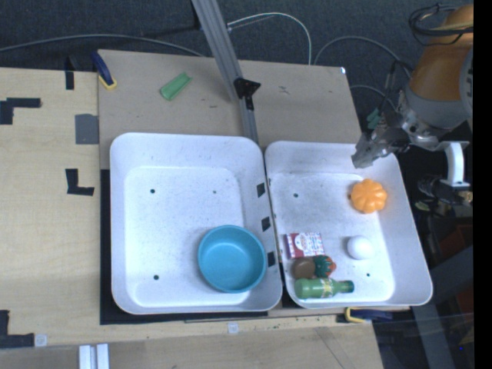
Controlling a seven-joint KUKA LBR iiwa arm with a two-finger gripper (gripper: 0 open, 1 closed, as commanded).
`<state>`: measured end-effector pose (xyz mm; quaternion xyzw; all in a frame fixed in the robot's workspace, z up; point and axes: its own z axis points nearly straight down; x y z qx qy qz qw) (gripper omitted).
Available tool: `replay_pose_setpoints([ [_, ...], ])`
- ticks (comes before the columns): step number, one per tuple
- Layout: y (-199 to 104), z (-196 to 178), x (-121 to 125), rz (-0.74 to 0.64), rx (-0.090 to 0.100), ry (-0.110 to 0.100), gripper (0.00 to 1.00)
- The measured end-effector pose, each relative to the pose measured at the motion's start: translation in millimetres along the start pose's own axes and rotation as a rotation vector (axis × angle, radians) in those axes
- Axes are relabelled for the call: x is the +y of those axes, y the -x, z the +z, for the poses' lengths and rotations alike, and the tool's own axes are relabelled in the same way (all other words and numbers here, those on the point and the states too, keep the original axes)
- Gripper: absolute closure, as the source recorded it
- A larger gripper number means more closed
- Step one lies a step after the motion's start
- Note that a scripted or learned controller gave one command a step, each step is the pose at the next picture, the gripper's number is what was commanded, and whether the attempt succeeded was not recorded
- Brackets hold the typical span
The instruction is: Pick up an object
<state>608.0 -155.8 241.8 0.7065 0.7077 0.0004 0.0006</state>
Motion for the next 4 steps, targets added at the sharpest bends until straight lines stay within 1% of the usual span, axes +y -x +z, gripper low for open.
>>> replay_pose_setpoints([
  [1, -50.2, -7.7, -10.1, -0.004, 0.002, -0.002, 1.00],
  [2, -100.7, 7.2, -23.8, -0.004, 0.002, -0.005, 1.00],
  [3, -154.4, 17.7, -43.6, -0.005, 0.002, -0.006, 1.00],
  [4, -211.4, 7.8, -53.5, -0.006, 0.002, -0.003, 1.00],
])
